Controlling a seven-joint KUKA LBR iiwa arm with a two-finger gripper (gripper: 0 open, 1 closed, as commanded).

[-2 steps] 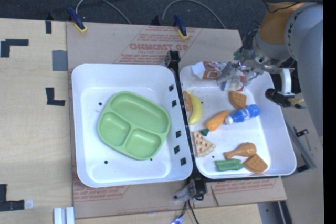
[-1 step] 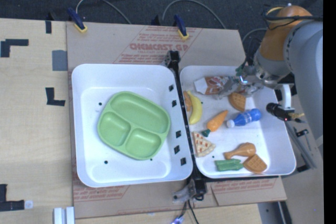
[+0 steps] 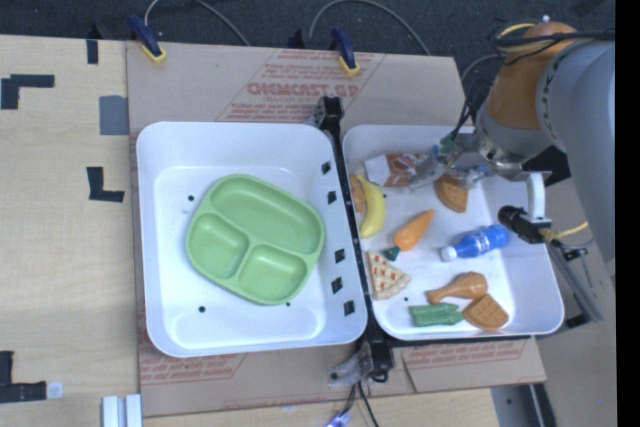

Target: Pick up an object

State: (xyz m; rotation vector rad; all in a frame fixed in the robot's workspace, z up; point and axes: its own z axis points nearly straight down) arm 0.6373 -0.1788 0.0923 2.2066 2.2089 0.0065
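Note:
The right bin holds several toy foods: a yellow banana, an orange carrot, a blue bottle, a pizza slice, a chicken drumstick, a green piece, an orange waffle-like piece and a snack packet. A brown bread-like piece lies near the bin's far side. My gripper hangs low just above that brown piece, beside the packet. The wrist hides how the gripper meets it.
The left bin holds a green divided plate. A black divider runs between the bins. The grey arm with its orange band covers the right bin's far right corner. Cables and clamps lie behind the bins.

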